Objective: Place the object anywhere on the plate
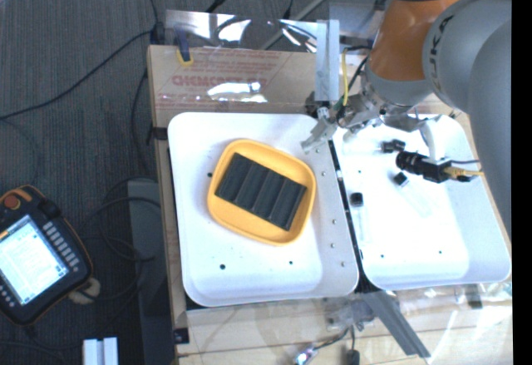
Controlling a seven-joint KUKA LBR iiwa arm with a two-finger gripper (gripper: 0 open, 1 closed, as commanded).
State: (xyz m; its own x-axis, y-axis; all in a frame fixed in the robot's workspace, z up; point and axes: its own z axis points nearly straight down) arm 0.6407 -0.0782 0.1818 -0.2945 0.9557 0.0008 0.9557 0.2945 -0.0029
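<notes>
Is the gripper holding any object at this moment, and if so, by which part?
It cannot be told. The gripper hangs over the far edge between the two bins, apart from the dark ridged object lying on the yellow plate.

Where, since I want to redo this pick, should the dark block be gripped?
Across its narrower span, pinching the two long edges near mid-length, from straight above. The block lies flat and skewed inside the plate, whose raised rim probably blocks side approaches.
</notes>
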